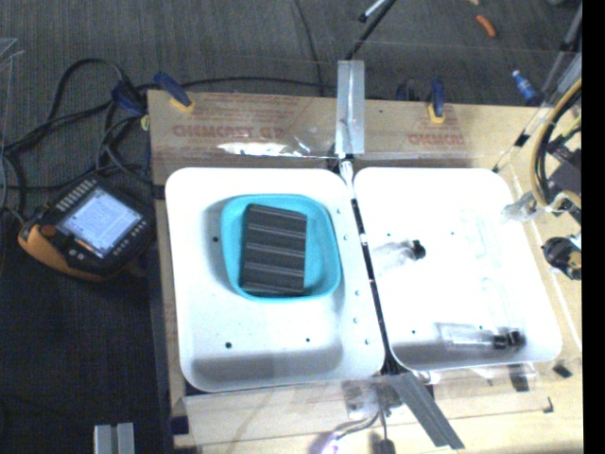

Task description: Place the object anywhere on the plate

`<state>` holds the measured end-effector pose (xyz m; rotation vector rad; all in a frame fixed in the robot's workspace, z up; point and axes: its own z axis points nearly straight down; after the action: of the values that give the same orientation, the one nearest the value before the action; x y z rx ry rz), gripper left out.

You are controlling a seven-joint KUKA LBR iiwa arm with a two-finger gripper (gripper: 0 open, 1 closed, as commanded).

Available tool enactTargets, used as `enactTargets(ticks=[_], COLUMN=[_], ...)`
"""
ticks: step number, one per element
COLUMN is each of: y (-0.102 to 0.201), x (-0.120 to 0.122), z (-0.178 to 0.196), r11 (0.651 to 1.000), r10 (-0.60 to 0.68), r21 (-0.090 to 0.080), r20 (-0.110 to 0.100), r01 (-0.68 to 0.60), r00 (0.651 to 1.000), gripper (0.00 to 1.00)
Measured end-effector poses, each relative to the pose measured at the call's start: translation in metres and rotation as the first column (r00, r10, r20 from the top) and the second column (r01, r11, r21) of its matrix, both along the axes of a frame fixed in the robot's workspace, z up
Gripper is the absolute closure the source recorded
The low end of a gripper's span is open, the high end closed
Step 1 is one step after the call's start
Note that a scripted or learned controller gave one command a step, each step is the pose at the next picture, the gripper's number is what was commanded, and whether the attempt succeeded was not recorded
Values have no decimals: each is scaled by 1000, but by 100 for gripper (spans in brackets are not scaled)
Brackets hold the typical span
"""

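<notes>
- A dark ribbed block is seen lying flat on the turquoise square plate, which sits in the left white bin.
- The block is set roughly in the middle of the plate, its long sides nearly parallel to the plate's edges, with turquoise rim visible on every side.
- The placement is therefore judged to be already made, or very nearly complete; nothing of the block overhangs the rim.
- The state of the pincer cannot be told from this view, and no object is seen held.
- In the right white bin two small clear items with dark ends are seen: one near the left wall and one near the front wall; what they are cannot be made out.
- For the step to be finished well, any withdrawal should be made straight upward, so that the block is not dragged or tipped.
- The plate should be left undisturbed, since a nudge to its rim could slide the block off centre.
</notes>
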<state>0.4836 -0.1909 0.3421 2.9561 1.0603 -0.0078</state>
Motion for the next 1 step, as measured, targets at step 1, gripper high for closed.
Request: enactTargets(ticks=[1], y=[-15], x=[-1], z=[-140], r11=[952], r10=[-307], r21=[0], r20=[-2], r01=[307], r00=[952], gripper=[0])
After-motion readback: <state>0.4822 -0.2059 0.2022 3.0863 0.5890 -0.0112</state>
